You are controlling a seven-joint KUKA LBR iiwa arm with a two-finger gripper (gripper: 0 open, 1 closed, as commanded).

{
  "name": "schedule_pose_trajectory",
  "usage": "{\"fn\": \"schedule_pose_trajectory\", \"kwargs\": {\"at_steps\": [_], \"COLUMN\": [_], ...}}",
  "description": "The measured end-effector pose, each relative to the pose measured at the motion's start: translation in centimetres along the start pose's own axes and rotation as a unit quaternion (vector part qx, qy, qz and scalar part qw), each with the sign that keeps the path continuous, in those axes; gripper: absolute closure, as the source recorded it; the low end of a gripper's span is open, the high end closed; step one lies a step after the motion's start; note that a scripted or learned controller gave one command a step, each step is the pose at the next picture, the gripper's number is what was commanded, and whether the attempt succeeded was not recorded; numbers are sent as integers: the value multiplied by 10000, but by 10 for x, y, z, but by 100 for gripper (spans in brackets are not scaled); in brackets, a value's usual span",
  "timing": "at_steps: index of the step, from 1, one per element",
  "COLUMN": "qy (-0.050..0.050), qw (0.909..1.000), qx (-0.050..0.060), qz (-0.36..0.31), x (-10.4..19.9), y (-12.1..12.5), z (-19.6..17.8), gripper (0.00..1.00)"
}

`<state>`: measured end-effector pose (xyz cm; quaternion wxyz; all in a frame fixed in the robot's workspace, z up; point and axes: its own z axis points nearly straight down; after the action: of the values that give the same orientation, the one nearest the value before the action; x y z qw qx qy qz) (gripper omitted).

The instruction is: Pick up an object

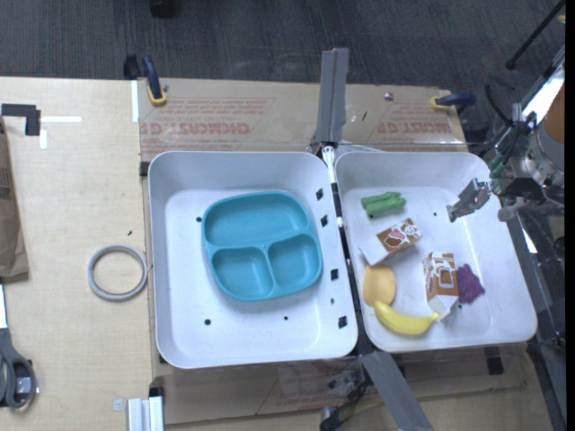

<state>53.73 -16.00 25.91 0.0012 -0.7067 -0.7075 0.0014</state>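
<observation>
The right bin (503, 321) holds several small items. A green pepper-like toy (384, 204) lies at the back, and a brown and white packet (399, 237) sits below it. A second packet (440, 277) rests beside a purple grape bunch (470, 283). A yellow banana (406, 321) and an orange-yellow fruit (379, 285) lie at the front. My gripper (467, 200) hangs over the right bin's back right part, right of the green toy and above the second packet, with nothing seen in it.
The left bin (171, 268) carries a blue divided plate (261, 244). A grey ring (118, 271) and scissors (13, 377) lie on the bench at the left. Clamps (154, 86) sit at the cardboard's back edge. A grey post (332, 97) rises between the bins.
</observation>
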Motion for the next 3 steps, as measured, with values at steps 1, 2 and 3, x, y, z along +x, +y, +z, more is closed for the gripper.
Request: {"fn": "schedule_pose_trajectory", "kwargs": {"at_steps": [1,2,3], "qy": [-2,-1,-6], "qw": [9996,9998,9902], "qx": [-5,-4,-34], "qz": [296,-202,-1395], "x": [12,67,61], "y": [62,67,9], "z": [92,141,166], "gripper": [0,0,0]}}
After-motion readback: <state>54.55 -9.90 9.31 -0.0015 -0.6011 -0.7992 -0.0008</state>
